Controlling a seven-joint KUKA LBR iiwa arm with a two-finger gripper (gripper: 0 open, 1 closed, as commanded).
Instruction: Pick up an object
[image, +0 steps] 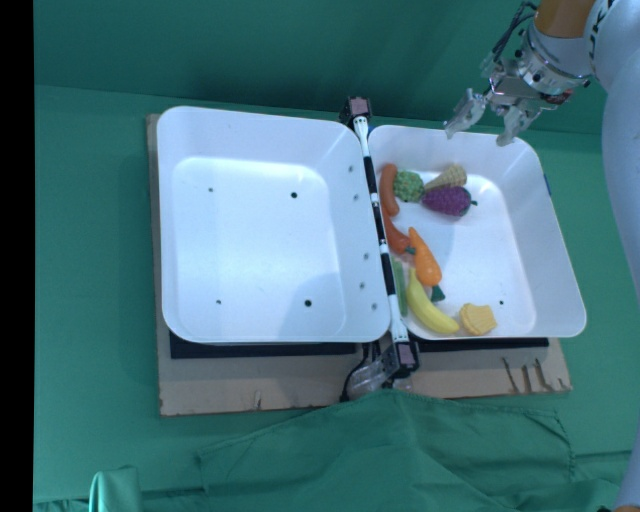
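Observation:
My gripper (489, 120) hangs above the far edge of the right bin (545, 240), its two fingers spread open with nothing between them. Toy food lies along the right bin's left side: a purple eggplant (447, 200), a yellow corn cone (447, 177), a green broccoli-like piece (407, 185), an orange carrot (388, 188), an orange pepper (425, 262), a yellow banana (429, 309) and a yellow-orange piece (478, 319) near the front. The eggplant and corn lie closest to the gripper, below it and to its left in the view.
The left bin (260, 225) sits beside the right one, joined by a black-and-white divider bar (377, 215). Both rest on cardboard (250, 385) over green cloth. A folded green cloth (400, 450) bulges at the front. The grey arm (620, 130) runs down the right side.

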